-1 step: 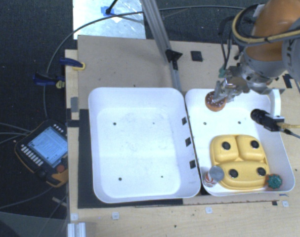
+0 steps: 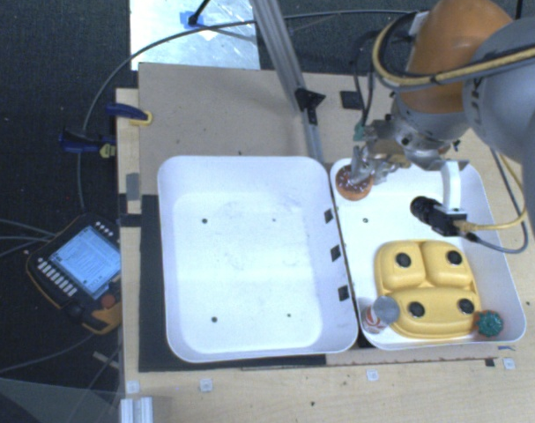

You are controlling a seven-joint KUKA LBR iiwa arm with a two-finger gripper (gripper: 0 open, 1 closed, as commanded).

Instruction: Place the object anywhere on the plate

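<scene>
A small round brown-and-orange object [image 2: 350,185] lies in the far left corner of the right bin [image 2: 373,227]. My gripper [image 2: 362,167] reaches down right over it, its tip at the object's upper right edge. I cannot see whether the object is gripped. The yellow plate [image 2: 430,321], moulded with several shallow hollows, sits in the near half of the same bin, well apart from the gripper.
A grey disc with a red piece [image 2: 383,311] rests against the plate's near left corner. A teal ball [image 2: 489,324] sits at its near right corner. A black fitting with a yellow cable [image 2: 428,211] hangs between gripper and plate. The left bin [image 2: 249,263] lies beside.
</scene>
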